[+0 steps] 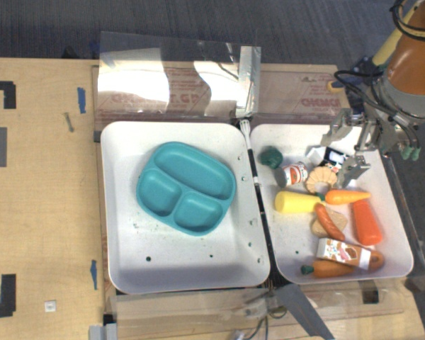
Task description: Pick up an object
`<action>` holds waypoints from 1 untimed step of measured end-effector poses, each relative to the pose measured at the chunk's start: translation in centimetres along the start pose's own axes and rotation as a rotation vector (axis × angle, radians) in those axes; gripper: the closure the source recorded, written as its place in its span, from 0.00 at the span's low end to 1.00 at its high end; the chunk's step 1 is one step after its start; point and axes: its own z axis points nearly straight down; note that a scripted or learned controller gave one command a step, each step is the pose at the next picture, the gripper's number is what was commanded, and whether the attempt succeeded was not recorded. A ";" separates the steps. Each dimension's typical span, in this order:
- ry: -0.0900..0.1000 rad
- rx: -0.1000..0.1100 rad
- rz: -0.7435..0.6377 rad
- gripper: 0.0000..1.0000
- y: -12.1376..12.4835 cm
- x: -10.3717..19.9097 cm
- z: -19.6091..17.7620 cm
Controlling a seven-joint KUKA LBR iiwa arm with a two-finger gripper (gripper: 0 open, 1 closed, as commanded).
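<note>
The right bin (400, 261) holds several toy foods. Among them are a dark green round piece (271, 156), a small red and white can (295, 174), a tan cookie (319, 180) and a yellow cylinder (297, 202). An orange carrot (347, 197), an orange-red block (367, 223), a sausage (329, 222) and a white carton (347, 252) lie nearer the front. My gripper (336, 160) hangs at the bin's back right, just above the cookie and the carrot. It is open, its fingers spread, and nothing is clearly caught between them.
A teal divided plate (186, 187) lies in the left bin (127, 261). A clear plastic sheet and a taped cardboard wall (198, 91) stand behind both bins. The ridge between the bins (258, 211) runs front to back.
</note>
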 end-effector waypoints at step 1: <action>-0.001 0.000 -0.095 0.00 0.3 -2.1 14.4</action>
